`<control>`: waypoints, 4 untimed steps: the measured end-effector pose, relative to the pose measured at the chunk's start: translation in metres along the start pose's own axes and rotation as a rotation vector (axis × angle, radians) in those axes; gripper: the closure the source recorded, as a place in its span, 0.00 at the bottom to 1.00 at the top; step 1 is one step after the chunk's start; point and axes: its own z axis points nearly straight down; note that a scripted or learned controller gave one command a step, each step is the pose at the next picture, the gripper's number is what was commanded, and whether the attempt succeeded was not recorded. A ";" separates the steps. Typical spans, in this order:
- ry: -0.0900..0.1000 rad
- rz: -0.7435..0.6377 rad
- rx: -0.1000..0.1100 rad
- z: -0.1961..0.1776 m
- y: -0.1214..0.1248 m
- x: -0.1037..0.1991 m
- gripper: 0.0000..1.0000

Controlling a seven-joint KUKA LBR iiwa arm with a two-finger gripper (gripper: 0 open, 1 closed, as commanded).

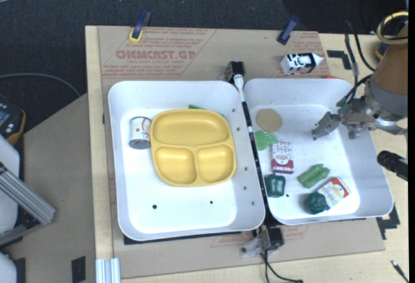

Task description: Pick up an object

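Dark green pepper (275, 185) below — fingers (322, 127) spread above right bin (369, 171).

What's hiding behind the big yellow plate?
A small green thing peeks out at the far edge of the yellow plate in the left bin. The plate covers most of it, so I cannot tell what it is.
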 end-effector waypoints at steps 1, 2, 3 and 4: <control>0.001 -0.001 0.001 0.064 -0.002 0.002 0.00; 0.000 -0.001 -0.002 0.080 -0.002 0.003 0.00; -0.002 0.001 -0.006 0.068 -0.002 0.002 1.00; -0.006 0.000 -0.015 0.019 0.003 -0.007 1.00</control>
